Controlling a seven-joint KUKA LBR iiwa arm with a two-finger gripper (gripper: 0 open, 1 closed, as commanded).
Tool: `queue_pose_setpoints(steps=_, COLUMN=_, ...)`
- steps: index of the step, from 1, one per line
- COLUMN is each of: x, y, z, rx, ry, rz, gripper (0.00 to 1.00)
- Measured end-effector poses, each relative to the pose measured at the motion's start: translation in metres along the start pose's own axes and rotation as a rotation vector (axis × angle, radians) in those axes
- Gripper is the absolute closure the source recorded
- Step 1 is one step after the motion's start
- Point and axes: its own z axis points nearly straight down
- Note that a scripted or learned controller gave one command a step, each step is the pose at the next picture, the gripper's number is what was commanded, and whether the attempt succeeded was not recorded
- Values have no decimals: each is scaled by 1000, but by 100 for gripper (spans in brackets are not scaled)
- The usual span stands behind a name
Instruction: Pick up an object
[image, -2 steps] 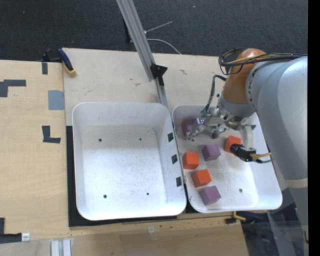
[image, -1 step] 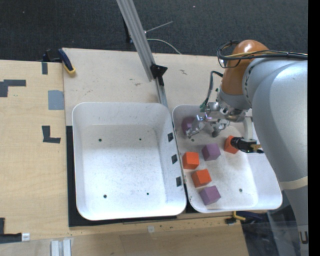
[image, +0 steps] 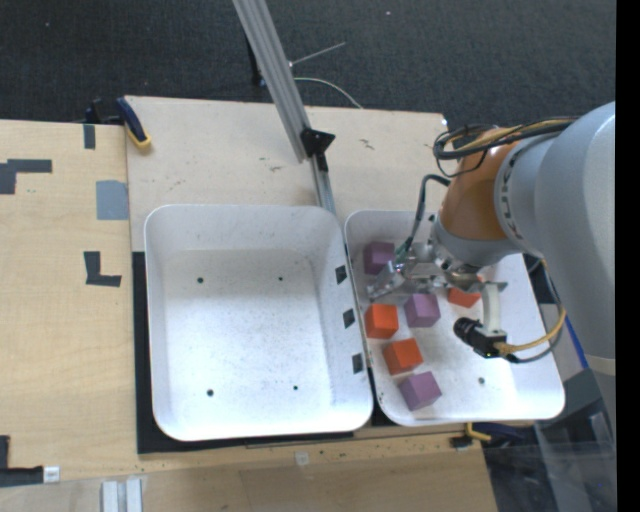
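Right bin (image: 520, 405): purple and orange cubes. Gripper (image: 405, 272) low among them, beside purple cube (image: 421, 309); finger state cannot be told. Step: grasp approach. Next: close, lift straight.

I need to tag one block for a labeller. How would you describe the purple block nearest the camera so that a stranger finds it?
Look in the right-hand bin. The purple block lies nearest its front rim, just below an orange block.

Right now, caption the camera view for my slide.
Gripper low in the right bin among purple and orange blocks.
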Motion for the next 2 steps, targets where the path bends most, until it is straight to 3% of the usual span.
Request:
queue_pose_setpoints(steps=1, x=-3, y=74, z=-2, rx=-11, ry=-1, rz=-4, gripper=0)
queue_pose_setpoints(steps=2, x=-3, y=71, z=-11, rx=-5, ry=-3, rz=-5, gripper=100)
